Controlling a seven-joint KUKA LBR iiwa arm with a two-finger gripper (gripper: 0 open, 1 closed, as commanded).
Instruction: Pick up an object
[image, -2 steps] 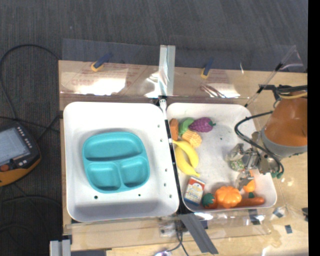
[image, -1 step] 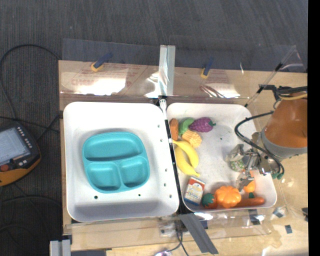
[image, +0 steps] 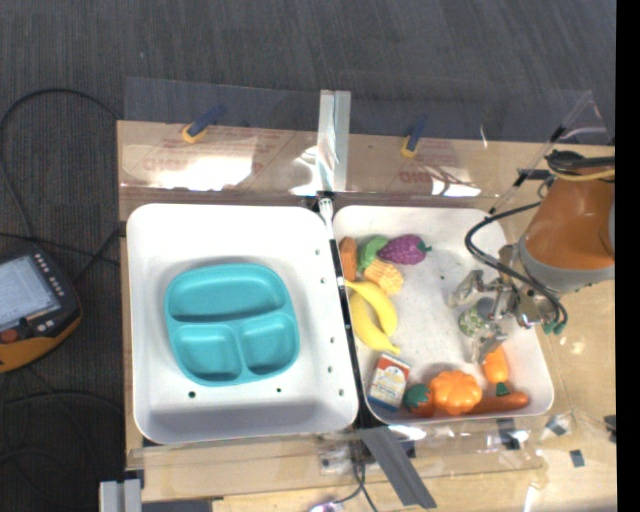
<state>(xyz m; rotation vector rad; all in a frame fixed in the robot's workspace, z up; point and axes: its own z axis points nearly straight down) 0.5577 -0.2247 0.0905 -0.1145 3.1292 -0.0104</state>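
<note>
Orange-banded arm (image: 570, 235) is reached into right bin (image: 440, 215) | gripper (image: 480, 320) is set low just above small carrot (image: 496, 364) | finger state cannot be told | 1 teal tray (image: 232, 322) is seen in left bin (image: 150, 400)

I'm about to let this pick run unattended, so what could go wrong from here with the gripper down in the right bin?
1. The gripper is low near the right bin's far side, with the small orange piece just beside it; it may close on nothing or nudge that piece away.
2. The toys are crowded: the pumpkin, carrot and carton touch along the front wall, so a grab there could drag a neighbour.
</note>
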